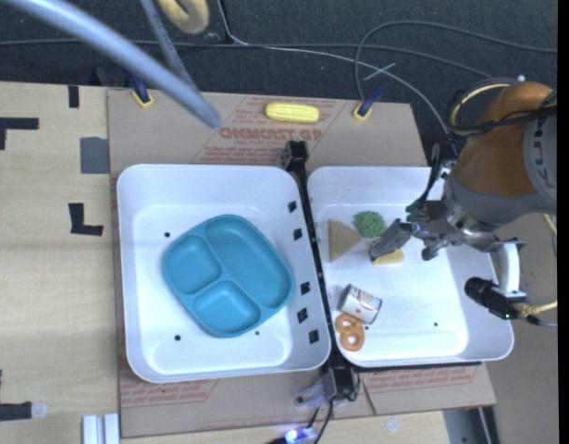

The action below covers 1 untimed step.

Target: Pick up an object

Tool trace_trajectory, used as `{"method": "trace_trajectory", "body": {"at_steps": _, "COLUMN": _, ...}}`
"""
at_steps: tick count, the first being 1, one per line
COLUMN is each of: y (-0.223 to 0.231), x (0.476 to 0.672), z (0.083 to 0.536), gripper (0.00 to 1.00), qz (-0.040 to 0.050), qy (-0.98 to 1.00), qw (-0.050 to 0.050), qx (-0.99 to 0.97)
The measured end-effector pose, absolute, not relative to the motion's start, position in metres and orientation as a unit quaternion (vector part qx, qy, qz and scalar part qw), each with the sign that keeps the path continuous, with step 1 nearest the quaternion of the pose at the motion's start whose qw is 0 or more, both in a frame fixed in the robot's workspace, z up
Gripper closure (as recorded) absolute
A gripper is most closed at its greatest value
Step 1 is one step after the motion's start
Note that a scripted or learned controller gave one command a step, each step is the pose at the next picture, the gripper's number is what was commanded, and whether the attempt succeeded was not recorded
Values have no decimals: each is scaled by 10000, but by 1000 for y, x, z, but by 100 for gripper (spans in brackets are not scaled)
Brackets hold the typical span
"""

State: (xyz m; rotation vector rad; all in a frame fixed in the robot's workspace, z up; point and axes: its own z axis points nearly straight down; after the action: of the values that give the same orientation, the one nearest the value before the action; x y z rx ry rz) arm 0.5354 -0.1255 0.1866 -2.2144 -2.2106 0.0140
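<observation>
While your arm [506, 169] leans in from the right, the gripper [392, 241] sits low in the right bin [451, 336].
Left bin [145, 340] has the blue tray [227, 273]; gripper's fingers look parted over a yellow wedge [389, 258], not gripping it, with broccoli [368, 222] just beside.

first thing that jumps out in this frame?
The blue divided plate alone in the left bin. Then the grey arm's tool low in the right bin, by a green broccoli piece and yellow wedge; a small can and pretzel lie nearer the front.
</observation>
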Motion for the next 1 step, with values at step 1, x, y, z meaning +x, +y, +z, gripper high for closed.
{"method": "trace_trajectory", "body": {"at_steps": 1, "y": -125, "x": 539, "z": 193, "gripper": 0, "qz": 5, "qy": -7076, "qw": 10, "qx": -7066}}
